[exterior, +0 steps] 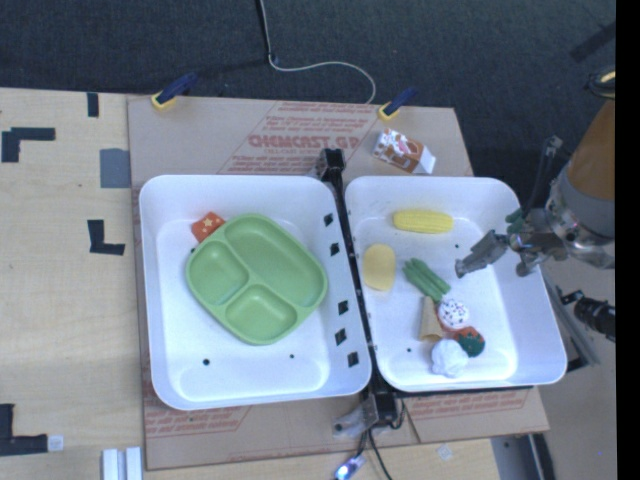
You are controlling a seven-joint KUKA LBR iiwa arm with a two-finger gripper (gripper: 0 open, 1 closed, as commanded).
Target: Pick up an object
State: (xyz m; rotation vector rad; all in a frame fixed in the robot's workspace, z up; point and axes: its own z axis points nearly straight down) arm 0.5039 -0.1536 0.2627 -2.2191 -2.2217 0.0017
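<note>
The fingers (497,251) reach in from the right over the right bin (530,368), hanging above its right-hand part, and they stand apart with nothing between them: one dark prong (478,256) slants toward the bin's middle and the other (527,260) sits closer to the wrist. Just off the tip of the forward prong, toward the bin's middle, lies a green bean-like vegetable (427,277), close but not touching. Beyond it, further from the fingers, rests a pale yellow oval piece (379,267) near the divider between the bins. Up and away from the fingers, toward the bin's far wall, lies a yellow corn cob (422,222). Below the fingers, toward the near wall, sits a cluster: an ice cream cone toy (445,317) with a speckled top, a red and green item (469,343) beside it, and a white lump (447,360) touching both. Well apart from the fingers, in the left bin (165,368), lies a green divided plate (257,278) with a small orange-red object (207,226) just at its far left edge. On the counter (60,298) behind the right bin sits a small printed packet (404,152).
</note>
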